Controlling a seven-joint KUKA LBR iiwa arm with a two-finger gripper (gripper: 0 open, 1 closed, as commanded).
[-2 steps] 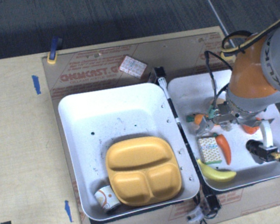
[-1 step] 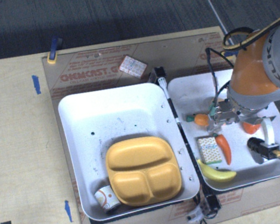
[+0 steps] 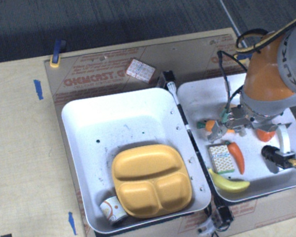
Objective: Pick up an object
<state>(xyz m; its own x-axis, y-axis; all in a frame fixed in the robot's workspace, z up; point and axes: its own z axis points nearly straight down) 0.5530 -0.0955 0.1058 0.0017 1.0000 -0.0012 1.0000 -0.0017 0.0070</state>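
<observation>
Right bin (image 3: 207, 94): the toy carrot (image 3: 236, 156), a smooth orange spindle, lies on the bin floor near the centre, just right of a small checked green-and-white card (image 3: 221, 159) and just behind a yellow banana (image 3: 230, 182) that curves along the near wall. The carrot's long axis runs front to back, slightly slanted; its broad end faces the far wall and its tapered tip points toward the near wall and the banana. The gripper (image 3: 229, 122) hangs just beyond the carrot's broad end, beside a small orange piece (image 3: 211, 126); whether it is spread or pressed together cannot be told. A red-orange item (image 3: 265, 134) shows partly under the arm. Left bin (image 3: 79, 114): a yellow compartment tray (image 3: 151, 180) and a small white cup (image 3: 111, 208) at the near corner.
</observation>
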